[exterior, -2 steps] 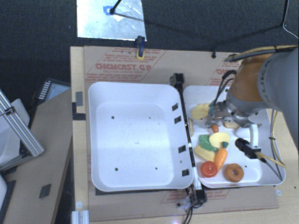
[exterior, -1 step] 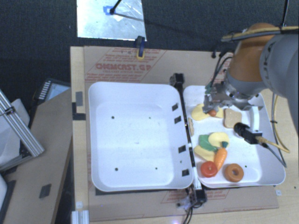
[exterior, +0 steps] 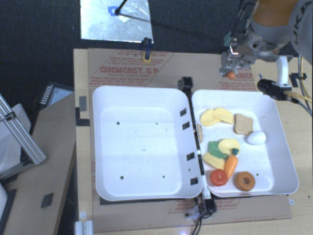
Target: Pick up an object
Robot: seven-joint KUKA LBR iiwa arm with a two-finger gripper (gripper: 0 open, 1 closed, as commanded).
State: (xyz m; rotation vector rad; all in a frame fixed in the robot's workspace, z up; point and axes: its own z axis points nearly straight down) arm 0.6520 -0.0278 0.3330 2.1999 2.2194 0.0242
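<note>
End effector (exterior: pixel 232 67) apparently grips small orange item (exterior: pixel 231 74) above right bin (exterior: pixel 281 131).

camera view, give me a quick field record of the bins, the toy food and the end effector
left bin: white, shallow
right bin: white, holds toy food
food items: carrot, tomato, donut, egg, bread slice, yellow pieces
end effector: raised behind the right bin's far edge
in end effector: small orange item at the tip; grasp unclear
</note>
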